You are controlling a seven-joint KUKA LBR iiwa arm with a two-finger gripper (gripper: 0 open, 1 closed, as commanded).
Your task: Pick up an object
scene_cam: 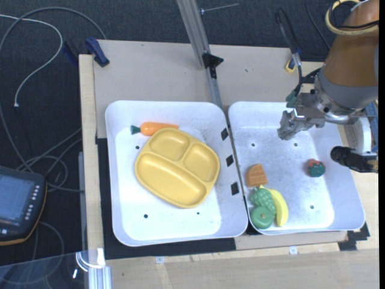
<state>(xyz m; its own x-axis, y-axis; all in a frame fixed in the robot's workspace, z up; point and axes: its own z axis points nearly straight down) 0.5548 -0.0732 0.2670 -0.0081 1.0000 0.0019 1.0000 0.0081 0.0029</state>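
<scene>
Gripper [291,127] above the right bin's [337,218] upper part, nothing seen between its fingers (open or closed: cannot tell); small red-and-green toy [316,168] near, to its lower right; toy bread [257,175], grapes [262,195], banana [278,207], green apple [261,217] clustered at lower left; yellow divided plate [177,167] and toy carrot [155,127] in left bin [126,221].

My pincer [291,127] is dull grey metal; behind it sits my grey wrist [343,92], and above that a broad orange band [355,32].
</scene>
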